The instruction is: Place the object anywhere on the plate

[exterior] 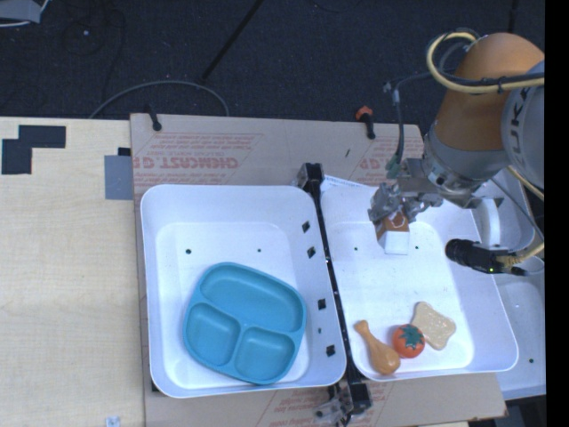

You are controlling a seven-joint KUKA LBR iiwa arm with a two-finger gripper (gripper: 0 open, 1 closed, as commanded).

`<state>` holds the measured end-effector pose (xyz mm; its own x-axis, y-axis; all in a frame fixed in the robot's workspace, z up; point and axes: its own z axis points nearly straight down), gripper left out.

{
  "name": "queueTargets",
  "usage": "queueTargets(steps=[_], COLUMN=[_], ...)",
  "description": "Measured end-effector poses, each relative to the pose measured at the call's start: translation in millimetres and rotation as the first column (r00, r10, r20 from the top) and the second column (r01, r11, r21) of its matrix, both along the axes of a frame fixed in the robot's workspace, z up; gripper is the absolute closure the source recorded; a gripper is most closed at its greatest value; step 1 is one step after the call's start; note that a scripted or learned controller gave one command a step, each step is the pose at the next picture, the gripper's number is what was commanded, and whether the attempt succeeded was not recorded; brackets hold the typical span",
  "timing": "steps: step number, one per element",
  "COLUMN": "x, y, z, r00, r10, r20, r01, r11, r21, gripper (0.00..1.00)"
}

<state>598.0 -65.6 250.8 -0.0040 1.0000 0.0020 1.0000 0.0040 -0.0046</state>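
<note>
Plate (pixel 244 321) in left bin (pixel 169 212); right bin (pixel 480 345) holds tomato (pixel 409 341), toast (pixel 434 325).

arm (pixel 498 105): grey body, rounded orange band above wrist | cable: pale yellow loop at the top of the band, thin dark wire beside | gripper (pixel 397 213): grey metal, small, angular

Even overhead light; soft shadows; bins (pixel 160 212) glare slightly; mild blur.

A cardboard-covered bench (pixel 231 154) bears two white bins: the right bin (pixel 480 345) directly beneath the gripper (pixel 397 213), the left bin (pixel 164 238) alongside it.
</note>
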Motion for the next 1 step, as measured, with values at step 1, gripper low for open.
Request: queueTargets(steps=[1], x=[9.2], y=[48.9], z=[-6.4], r00=[1.000], r10=[-0.001], r20=[0.001], r01=[0.001], r11=[1.000], r21=[-0.001], gripper=[1.00])
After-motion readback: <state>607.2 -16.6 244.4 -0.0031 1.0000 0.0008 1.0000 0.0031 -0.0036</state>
